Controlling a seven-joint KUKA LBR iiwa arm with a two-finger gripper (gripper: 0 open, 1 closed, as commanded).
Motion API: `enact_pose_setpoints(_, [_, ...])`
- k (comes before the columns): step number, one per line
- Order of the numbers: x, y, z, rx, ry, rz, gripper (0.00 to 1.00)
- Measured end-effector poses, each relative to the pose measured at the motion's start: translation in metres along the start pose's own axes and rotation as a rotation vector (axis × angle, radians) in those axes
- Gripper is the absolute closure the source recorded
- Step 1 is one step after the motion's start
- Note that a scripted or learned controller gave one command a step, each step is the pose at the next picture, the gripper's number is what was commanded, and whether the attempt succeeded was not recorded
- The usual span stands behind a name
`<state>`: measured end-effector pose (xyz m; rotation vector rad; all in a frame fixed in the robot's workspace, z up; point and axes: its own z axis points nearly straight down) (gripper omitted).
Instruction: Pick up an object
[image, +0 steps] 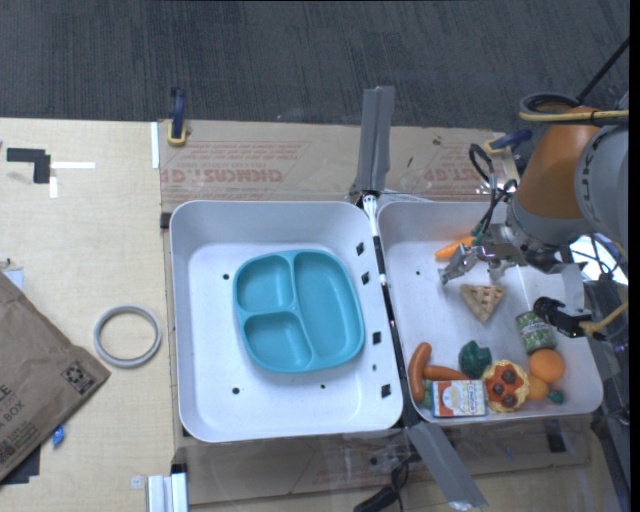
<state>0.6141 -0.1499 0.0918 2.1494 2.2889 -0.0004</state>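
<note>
The right bin (410, 240) holds several toy foods: a tan wedge (483, 300), a green can (535, 330), an orange (545, 365), a small pizza (505, 385), a green vegetable (474, 357), a red sausage (418, 368), a carrot (446, 373) and a small carton (460, 399). My gripper (477, 264) hangs over the back of this bin, just above the tan wedge, its fingers spread open with nothing between them. An orange piece (451, 250) lies right beside the left finger.
The left bin (195, 300) contains a teal divided plate (298, 308). A tape ring (127, 334) and a brown cardboard box (35, 385) lie on the bench to the left. A grey post (375, 140) rises behind the bins' shared wall.
</note>
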Motion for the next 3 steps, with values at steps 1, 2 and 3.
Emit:
enact_pose_setpoints(1, [-0.022,-0.059,0.001,0.003,0.001,0.134,0.00])
enact_pose_setpoints(2, [-0.022,-0.059,-0.006,0.006,0.001,0.136,1.00])
enact_pose_setpoints(3, [0.029,-0.013,-0.143,0.004,-0.001,0.206,1.00])
